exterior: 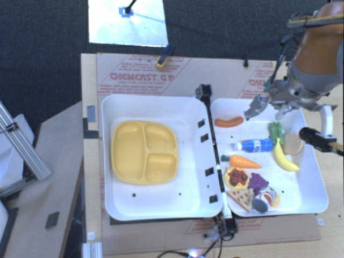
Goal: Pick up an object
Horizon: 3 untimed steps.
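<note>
I have the gripper [267, 105] hanging above the far edge of the right bin [317, 198], its two fingers spread apart with nothing between them. The nearest target is the sausage [229, 122], lying just inside that far edge toward the divider. I'd judge it best to shift toward the divider, align the fingers across its short width, and descend squarely before closing.
</note>
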Tool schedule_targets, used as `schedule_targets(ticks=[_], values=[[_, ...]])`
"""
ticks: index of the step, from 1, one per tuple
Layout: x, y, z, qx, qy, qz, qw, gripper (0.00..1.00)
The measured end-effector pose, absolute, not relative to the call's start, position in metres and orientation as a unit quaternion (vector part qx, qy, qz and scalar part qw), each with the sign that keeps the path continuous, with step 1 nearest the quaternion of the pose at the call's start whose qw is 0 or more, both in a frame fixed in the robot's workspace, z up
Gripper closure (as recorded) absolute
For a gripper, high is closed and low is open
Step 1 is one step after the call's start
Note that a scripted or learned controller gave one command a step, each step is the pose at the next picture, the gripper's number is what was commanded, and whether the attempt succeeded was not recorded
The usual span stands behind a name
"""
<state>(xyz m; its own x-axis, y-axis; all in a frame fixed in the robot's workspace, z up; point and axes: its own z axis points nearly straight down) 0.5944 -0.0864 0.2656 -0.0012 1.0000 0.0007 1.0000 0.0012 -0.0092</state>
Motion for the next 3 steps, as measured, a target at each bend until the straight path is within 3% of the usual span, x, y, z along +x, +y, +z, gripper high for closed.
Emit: schedule_targets(ticks=[1, 3], values=[[0.596, -0.086, 0.272, -0.706, -0.708, -0.0005, -0.001, 0.0], [0.588, -0.092, 0.164, -0.707, -0.707, 0.0011, 0.002, 0.0]])
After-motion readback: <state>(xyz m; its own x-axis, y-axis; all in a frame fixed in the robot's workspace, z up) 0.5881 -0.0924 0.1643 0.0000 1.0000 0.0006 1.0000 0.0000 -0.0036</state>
